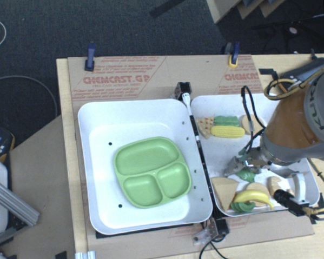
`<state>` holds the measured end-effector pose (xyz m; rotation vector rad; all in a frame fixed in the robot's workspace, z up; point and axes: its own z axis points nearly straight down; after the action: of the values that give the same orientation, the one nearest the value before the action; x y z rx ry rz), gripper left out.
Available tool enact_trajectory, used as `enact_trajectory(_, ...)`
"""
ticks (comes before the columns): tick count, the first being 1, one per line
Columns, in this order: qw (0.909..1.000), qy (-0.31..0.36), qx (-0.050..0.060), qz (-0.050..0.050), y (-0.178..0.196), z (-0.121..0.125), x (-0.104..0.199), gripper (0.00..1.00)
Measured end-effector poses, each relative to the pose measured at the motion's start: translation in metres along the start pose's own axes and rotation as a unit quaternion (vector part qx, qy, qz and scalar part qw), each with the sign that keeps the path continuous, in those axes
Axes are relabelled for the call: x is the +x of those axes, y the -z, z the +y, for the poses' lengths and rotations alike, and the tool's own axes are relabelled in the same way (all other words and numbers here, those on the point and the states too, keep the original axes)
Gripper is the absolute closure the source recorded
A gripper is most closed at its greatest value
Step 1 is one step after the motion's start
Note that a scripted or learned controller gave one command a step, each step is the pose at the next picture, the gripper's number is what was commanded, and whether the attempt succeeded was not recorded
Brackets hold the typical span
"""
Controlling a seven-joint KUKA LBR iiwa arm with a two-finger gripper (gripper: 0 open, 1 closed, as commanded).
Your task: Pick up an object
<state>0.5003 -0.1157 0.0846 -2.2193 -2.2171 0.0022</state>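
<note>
The right bin (212,100) holds several toy foods. At its back lie a yellow corn cob (227,131), a green piece (225,120) and a tan cracker (205,127). Near the front are a yellow banana (253,196), a dark green piece (242,206), a tan wedge (223,187) and a beige lump (274,185). My gripper (244,164) reaches down in the middle of this bin, right above a small green and white piece (247,176). Whether it touches that piece is hidden by the wrist.
The left bin (98,156) bears a light green divided plate (152,171). A black divider strip (196,140) runs between the bins. The arm's grey body (297,130) and cables cover the right bin's right side. Clamps sit on the board's far edge.
</note>
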Motion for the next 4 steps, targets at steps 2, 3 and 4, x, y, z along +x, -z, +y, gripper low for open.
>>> enact_trajectory(2,1.0,0.005,-0.008,-0.001,0.114,0.016,0.066,1.0)
enact_trajectory(3,1.0,0.003,0.0,0.0,0.099,-0.007,0.143,1.0)
enact_trajectory(4,1.0,0.004,-0.009,0.0,0.252,-0.022,0.188,1.0)
